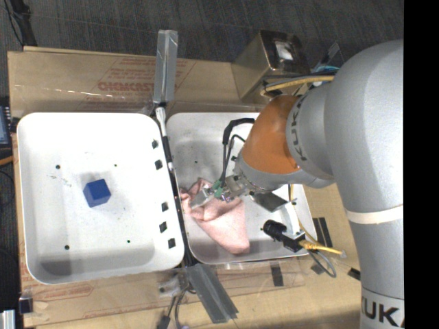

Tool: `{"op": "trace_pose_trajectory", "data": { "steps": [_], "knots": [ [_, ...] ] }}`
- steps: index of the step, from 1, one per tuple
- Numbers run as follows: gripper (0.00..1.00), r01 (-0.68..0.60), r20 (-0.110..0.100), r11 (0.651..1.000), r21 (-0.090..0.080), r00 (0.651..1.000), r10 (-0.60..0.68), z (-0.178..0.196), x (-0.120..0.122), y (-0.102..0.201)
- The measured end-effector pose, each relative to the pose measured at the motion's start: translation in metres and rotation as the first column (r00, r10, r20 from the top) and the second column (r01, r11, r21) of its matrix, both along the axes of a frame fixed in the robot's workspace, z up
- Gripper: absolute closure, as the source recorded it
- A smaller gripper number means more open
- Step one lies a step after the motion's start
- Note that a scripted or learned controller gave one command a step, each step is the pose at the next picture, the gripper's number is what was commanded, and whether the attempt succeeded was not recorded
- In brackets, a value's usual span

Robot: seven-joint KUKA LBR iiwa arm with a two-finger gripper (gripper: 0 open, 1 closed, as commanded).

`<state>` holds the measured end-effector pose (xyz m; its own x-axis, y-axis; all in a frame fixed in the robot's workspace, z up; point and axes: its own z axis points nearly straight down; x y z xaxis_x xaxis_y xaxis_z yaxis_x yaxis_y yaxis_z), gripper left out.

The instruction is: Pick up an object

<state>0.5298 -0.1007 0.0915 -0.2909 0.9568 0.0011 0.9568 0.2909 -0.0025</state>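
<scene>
Pink cloth (223, 225): soft, crumpled, lying in right bin (199, 132). Gripper (206, 196) at its upper edge; grip state cannot be told.

"KUKA" on the arm (374, 184); red "CHEMCAST" on cardboard (82, 81)

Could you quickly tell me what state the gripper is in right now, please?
Gripper: down on the pink cloth in the right bin; cannot be told whether it is open, closed or holding it.
</scene>
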Motion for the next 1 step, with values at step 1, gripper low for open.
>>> {"op": "trace_pose_trajectory", "data": {
  "steps": [1],
  "knots": [
    [1.0, -0.003, -0.002, 1.0, 0.001, 1.0, 0.003, 0.0096, 0.0003, 0.0006]
  ]
}}
